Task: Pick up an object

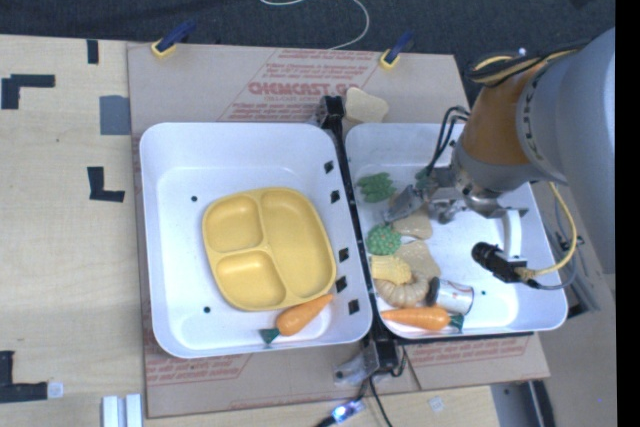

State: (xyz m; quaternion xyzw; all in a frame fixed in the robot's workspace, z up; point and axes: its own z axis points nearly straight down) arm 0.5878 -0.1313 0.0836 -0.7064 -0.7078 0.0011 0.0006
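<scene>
Grey arm low over the right bin, toys scattered beneath

Wooden desk carries a sheet of printed cardboard, pinned at its far edge by two blue-and-yellow clamps, and on that sheet two shallow white bins sit side by side, touching along their inner walls. Reaching in from the right, the grey arm with its orange band bends down into the right bin; its tool sits low near that bin's middle, just right of the green pieces. Whether the tool is wide or narrow, I cannot tell, since dark metal parts blur together there, and nothing can be made out between them.

Inside the left bin lies a yellow divided plate with three compartments, and an orange toy carrot rests against the plate's near edge by the bin's front wall.

Objects to pick crowd the left half of the right bin. A green leafy toy lies farthest back, a round green piece sits below it, then a yellow corn-like piece and a beige lumpy toy. A pale flat piece lies beside these. Along the front wall rests a second carrot, with a small silver cup just above it.

A pale wedge sits outside on the cardboard, behind the bins' junction
</scene>
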